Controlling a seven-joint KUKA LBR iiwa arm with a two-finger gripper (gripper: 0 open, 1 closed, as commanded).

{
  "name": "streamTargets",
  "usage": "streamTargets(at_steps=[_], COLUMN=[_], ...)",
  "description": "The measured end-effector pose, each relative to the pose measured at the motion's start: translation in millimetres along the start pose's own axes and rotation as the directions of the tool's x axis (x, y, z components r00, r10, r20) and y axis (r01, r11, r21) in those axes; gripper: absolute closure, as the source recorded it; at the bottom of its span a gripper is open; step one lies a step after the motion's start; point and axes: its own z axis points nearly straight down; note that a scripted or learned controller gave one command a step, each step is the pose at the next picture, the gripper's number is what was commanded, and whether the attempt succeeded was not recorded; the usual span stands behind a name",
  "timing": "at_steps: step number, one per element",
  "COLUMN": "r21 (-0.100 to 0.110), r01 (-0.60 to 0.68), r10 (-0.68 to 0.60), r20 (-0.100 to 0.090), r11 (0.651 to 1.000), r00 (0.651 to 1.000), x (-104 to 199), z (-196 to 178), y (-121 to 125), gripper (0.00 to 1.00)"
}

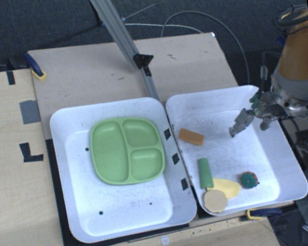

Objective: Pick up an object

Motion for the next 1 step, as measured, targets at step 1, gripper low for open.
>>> streamTargets(at_steps=[1], r21=[-0.001], r01=[0.0], r10=[0.0], r20=[0.0], r11=[1.0], r00=[1.0], x=[-0.1], z=[-0.1], y=[0.0], gripper=[0.0])
